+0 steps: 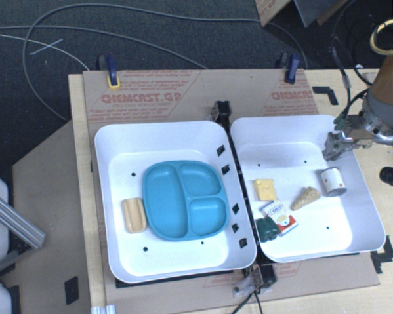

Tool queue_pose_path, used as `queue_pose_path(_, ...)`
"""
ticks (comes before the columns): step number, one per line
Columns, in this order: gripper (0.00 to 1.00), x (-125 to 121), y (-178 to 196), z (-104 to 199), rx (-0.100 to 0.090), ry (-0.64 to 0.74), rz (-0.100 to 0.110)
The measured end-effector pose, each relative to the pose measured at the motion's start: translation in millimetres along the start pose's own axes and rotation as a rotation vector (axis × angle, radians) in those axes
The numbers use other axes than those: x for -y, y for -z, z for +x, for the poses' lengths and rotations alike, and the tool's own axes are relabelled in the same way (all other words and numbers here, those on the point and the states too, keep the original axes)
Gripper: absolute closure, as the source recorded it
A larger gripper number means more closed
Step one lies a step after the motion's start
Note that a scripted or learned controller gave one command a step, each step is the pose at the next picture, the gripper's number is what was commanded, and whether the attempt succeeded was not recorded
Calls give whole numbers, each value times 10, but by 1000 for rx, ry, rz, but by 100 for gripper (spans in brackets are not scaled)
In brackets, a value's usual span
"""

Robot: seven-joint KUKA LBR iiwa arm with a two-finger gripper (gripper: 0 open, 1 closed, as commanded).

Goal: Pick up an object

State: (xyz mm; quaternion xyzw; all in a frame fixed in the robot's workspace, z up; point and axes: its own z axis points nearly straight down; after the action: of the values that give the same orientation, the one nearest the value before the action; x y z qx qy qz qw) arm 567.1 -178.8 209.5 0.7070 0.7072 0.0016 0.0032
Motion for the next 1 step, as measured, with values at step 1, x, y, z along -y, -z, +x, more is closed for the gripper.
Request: queue_pose_path(1,100,-10,170,0,-2,1,4)
